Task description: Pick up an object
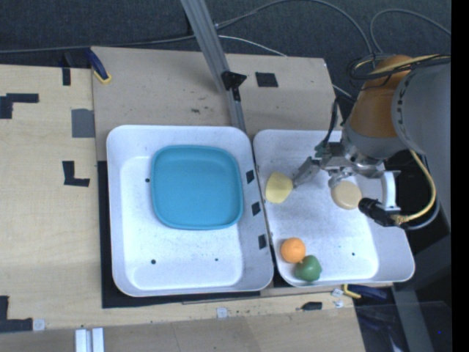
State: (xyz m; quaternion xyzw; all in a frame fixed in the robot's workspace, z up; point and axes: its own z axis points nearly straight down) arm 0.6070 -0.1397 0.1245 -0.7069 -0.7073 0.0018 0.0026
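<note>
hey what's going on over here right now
A grey robot arm reaches in from the right over the right bin, its gripper low between a pale yellow object and a cream object. An orange ball and a green object touch near the front edge. The left bin holds a blue plate.

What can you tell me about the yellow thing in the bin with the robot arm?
The yellow thing is a small, rounded, pale yellow lump, smooth and matte, maybe a toy fruit. It lies on the floor of the right bin, close to its left wall. A dark finger of the pincer reaches right to its upper right side. The orange ball lies apart from it.
</note>
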